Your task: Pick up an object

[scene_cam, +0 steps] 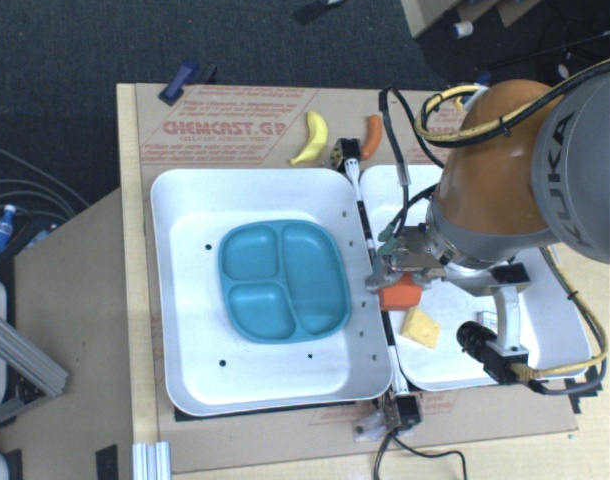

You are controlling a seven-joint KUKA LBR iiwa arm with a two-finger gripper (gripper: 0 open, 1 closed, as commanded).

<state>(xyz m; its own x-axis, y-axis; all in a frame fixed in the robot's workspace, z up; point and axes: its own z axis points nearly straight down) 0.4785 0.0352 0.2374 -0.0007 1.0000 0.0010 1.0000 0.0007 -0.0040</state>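
My gripper [393, 271] hangs low over the left side of the right bin [545, 363], close to the divider between the bins. Directly under its tip lies a small orange-red block [402, 295], partly hidden by the gripper. I cannot tell whether the block is touched or just beneath. A yellow cheese-like wedge [420, 329] lies just below and to the right of the block on the bin floor. The arm's orange band and grey wrist cover most of the right bin's upper part.
The left bin [185, 368] holds a blue divided plate [283, 279] at its middle. On the bench behind the bins lie a yellow banana [311, 139] and an orange carrot [371, 136]. Black cables run along the right bin's far and right sides.
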